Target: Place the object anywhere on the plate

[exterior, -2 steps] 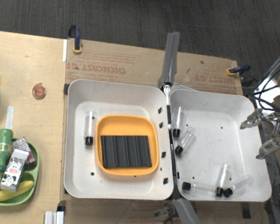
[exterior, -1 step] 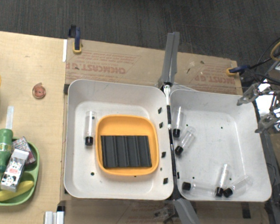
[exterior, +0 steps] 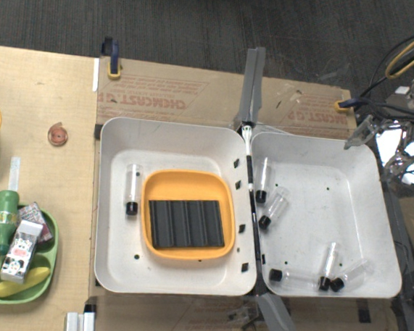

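two shallow white bins side by side: left bin (exterior: 107, 261), right bin (exterior: 316, 164). orange square plastic plate (exterior: 191, 181) in left bin, black ribbed rectangular block (exterior: 187, 222) already flat on it. clear vials with black caps: one beside plate (exterior: 132, 188), several in right bin (exterior: 270, 207). gripper (exterior: 405, 155) at right bin's far right edge; opening and contents cannot be told. best to pick one lone vial, lower onto bare plate rim, clear of block.
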{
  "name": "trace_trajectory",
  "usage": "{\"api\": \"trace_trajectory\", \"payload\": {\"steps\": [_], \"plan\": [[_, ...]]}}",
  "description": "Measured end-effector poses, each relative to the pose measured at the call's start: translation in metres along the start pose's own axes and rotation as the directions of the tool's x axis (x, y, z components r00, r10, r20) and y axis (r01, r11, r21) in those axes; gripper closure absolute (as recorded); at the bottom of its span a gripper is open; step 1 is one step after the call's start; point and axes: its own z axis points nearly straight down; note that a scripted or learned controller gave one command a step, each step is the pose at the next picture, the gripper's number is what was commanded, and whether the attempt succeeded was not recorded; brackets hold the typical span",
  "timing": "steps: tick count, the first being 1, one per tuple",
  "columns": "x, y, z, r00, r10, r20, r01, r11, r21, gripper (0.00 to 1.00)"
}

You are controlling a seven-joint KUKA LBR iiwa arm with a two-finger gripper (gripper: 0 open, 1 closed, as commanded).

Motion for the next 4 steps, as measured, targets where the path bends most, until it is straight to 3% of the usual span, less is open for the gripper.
{"api": "trace_trajectory", "payload": {"steps": [1, 2, 3, 4], "plan": [[0.020, 0.046, 0.122, 0.977, -0.215, -0.001, 0.215, 0.977, -0.003, 0.00], [0.000, 0.000, 0.090, 0.887, -0.462, 0.001, 0.462, 0.887, 0.000, 0.00], [0.000, 0.000, -0.012, 0.863, -0.506, 0.001, 0.506, 0.863, -0.002, 0.00], [0.037, 0.070, 0.058, 0.851, -0.525, 0.000, 0.525, 0.851, -0.006, 0.00]]}}
